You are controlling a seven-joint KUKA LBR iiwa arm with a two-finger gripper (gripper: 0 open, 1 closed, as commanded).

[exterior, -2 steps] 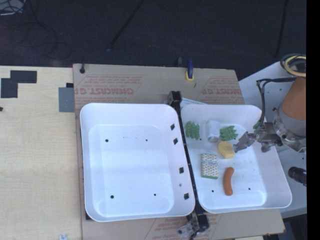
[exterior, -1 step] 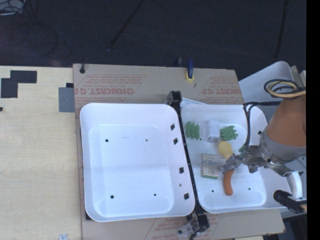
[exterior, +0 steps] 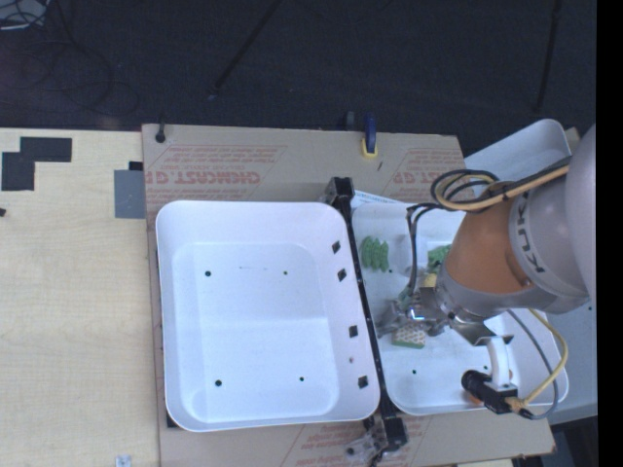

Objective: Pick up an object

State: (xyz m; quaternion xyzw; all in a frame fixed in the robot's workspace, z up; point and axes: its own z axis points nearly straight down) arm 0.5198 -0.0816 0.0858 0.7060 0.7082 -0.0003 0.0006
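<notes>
Near the right bin's (exterior: pixel 443 402) left edge, the gripper (exterior: pixel 414 311) is poised just above a tan block (exterior: pixel 410 336); finger opening cannot be told.

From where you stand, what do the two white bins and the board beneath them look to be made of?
The left bin and the right bin look like moulded plastic, white and smooth: rounded corners and a soft sheen on the rims. The board under them looks like brown corrugated cardboard, matte, with red printed lettering, though I can't be sure of it.
</notes>
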